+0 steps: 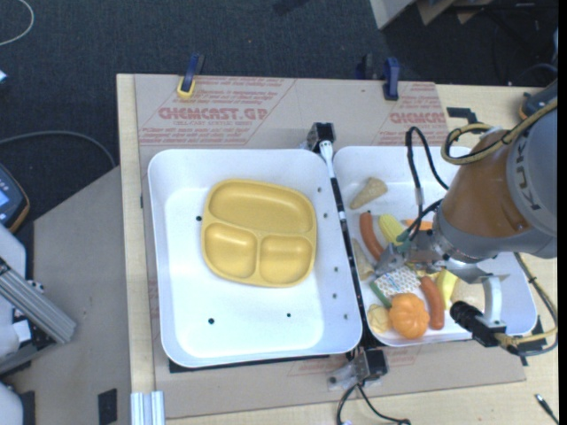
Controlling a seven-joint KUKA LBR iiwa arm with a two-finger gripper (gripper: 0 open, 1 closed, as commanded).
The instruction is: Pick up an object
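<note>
The right bin (505,321) holds a pile of toy foods: a beige wedge (368,192), a red sausage (369,235), a yellow corn piece (391,228), an orange fruit (408,315), another red sausage (433,299) and a speckled white piece (396,281). My gripper (407,257) reaches down into this pile from the right, just above the speckled piece and beside the corn. The arm's orange band and wrist hide most of the fingers.
The left bin (177,237) holds a yellow divided plate (260,232). A black divider bar (338,215) runs between the bins. Cables (425,162) loop over the right bin's back. Clamps (187,76) sit at the bench's far edge.
</note>
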